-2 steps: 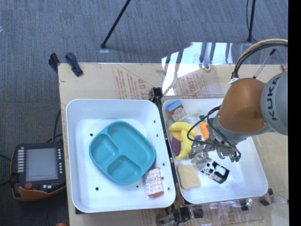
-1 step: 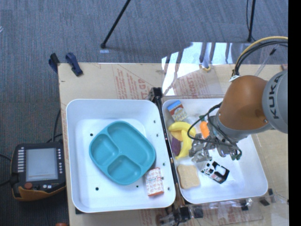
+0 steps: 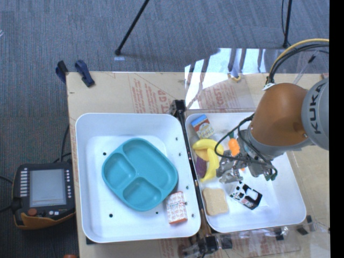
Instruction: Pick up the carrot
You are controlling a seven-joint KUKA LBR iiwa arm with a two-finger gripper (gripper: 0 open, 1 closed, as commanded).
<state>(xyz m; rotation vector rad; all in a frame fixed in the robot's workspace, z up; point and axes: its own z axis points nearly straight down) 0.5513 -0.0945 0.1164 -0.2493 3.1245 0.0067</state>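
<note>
One carrot [image 3: 233, 145] lies in the right bin [image 3: 290, 208], just right of the single yellow banana [image 3: 209, 156] and close against the gripper [image 3: 235, 171]; whether that gripper is open or closed cannot be told. One tan sponge [image 3: 216, 201] sits below. The left bin [image 3: 88, 219] holds one teal divided plate [image 3: 139, 173] and one small carton [image 3: 176, 207]. "KU" reads on the arm [image 3: 317, 117].
</note>
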